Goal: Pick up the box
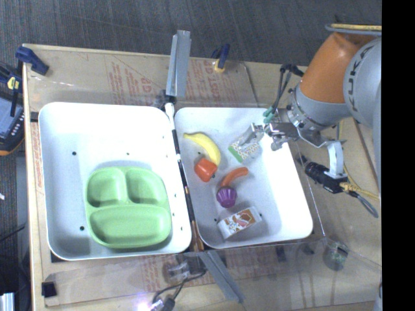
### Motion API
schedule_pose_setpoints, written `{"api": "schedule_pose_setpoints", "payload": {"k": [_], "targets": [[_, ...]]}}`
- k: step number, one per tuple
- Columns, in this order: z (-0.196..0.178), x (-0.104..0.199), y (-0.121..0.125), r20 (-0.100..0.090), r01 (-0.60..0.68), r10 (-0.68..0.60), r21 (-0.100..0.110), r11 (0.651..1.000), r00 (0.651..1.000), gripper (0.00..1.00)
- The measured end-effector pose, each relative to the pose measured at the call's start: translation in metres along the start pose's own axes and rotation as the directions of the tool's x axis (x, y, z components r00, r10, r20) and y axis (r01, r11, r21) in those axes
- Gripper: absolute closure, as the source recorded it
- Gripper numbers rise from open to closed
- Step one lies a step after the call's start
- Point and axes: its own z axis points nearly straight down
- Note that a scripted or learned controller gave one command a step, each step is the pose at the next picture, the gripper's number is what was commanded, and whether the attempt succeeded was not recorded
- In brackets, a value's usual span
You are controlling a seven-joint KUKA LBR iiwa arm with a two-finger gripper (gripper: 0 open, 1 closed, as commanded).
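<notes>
End effector [258,137] over right bin [295,203], fingers closed on green-white box [245,150], beside banana [206,146].

A plywood bench [130,70] stands on dark grey carpet [194,5]. Blue clamps [31,58] grip its far edge, and a metal bar [177,63] rises between the bins.
</notes>
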Motion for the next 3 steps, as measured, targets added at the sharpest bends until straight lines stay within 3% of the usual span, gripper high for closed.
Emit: {"api": "schedule_pose_setpoints", "payload": {"k": [1,2,3], "targets": [[0.035,-0.021,0.04,0.001,0.031,-0.031,-0.003,1.0,1.0,0.0],[0.107,-0.019,0.064,-0.001,0.169,-0.169,-0.001,0.986,0.986,0.0],[0.138,-0.02,0.071,0.005,0.142,-0.142,-0.01,0.99,0.99,0.0]]}}
